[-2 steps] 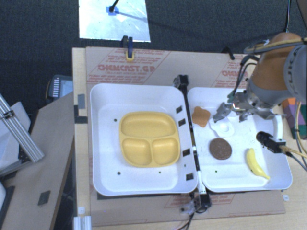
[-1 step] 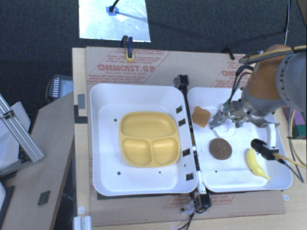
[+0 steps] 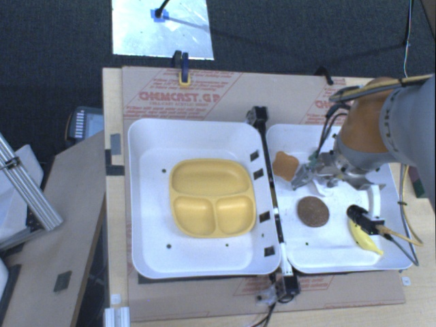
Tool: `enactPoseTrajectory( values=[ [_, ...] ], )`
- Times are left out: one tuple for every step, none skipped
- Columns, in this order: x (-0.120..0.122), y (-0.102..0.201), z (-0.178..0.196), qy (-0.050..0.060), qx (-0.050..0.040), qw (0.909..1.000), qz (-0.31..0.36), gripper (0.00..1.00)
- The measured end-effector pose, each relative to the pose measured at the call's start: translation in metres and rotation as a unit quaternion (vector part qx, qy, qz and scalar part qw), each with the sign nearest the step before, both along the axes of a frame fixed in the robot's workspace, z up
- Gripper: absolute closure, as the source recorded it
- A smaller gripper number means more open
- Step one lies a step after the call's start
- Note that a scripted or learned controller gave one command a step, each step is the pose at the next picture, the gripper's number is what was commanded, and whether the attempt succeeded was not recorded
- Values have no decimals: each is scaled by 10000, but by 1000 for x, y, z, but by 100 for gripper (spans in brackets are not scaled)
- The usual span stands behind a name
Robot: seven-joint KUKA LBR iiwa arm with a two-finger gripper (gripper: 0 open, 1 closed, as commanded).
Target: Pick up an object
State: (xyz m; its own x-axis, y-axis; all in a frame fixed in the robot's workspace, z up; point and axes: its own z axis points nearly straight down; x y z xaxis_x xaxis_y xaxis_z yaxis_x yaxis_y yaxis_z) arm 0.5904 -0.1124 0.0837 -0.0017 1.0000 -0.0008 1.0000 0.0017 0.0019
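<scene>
My gripper [image 3: 306,176] hangs low over the right bin [image 3: 293,240], near its left-middle part. Just left of it and a little farther back lies an orange-brown piece like a bread slice [image 3: 285,165]. A round brown disc like a cookie [image 3: 313,212] lies right below the gripper in the picture. A yellow banana [image 3: 363,235] with a dark tip rests near the bin's front right. The arm's grey body and orange band [image 3: 364,125] hang over the bin's back right. Nothing shows between the gripper's tips.
The left bin [image 3: 146,251] bears a yellow three-compartment tray [image 3: 208,196]. A black divider strip [image 3: 267,182] runs between the bins. Cables [image 3: 398,234] trail along the right bin's right side. A silver metal plate [image 3: 161,19] lies beyond the bench.
</scene>
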Motion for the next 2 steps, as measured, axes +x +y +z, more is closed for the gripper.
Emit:
enactPoseTrajectory(
  values=[
    [3, -2, 15, -45, -18, 10000, -6, 100],
    [0, -10, 75, -20, -4, 10000, -13, 100]
  ],
)
